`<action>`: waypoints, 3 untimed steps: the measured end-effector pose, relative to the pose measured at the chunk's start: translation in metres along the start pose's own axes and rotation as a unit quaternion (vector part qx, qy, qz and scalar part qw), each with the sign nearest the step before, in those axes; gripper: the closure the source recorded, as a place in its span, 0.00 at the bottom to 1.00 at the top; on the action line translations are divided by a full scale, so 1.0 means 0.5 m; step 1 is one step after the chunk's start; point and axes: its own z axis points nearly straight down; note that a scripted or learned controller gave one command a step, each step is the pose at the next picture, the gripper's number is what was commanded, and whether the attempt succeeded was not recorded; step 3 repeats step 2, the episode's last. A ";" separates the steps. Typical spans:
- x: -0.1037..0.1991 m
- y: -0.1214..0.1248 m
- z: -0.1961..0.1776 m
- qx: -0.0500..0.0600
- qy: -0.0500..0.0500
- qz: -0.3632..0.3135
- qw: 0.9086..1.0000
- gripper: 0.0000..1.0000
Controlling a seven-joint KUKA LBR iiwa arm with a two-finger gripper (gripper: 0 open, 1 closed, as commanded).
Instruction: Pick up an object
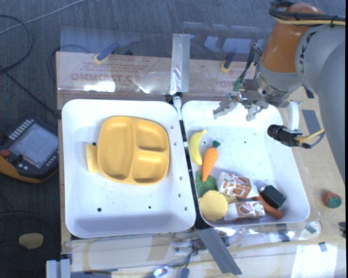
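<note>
Gripper [237, 109] spread open, nothing between the fingers, hovering over the far edge of the right bin [290, 172]. Pickable stuff sits in that bin's near-left part: banana [195, 145] against the left wall, toy carrot [209, 161] just right of it, green piece [205, 183] below the carrot, yellow lemon-like ball [213, 204] at the near edge. Two printed snack packs [239, 196] beside the ball, a black block [274, 196] on a red item to their right. Left bin [75, 172] holds a yellow divided plate [133, 150]. Teach pendant [24, 149] on the floor far left.
</note>
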 end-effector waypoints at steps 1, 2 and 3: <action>0.012 -0.043 0.197 -0.001 0.000 -0.037 0.999 0.00; -0.003 -0.176 0.204 -0.006 -0.002 -0.039 0.999 0.00; -0.003 -0.176 0.204 -0.006 -0.002 -0.039 0.999 0.00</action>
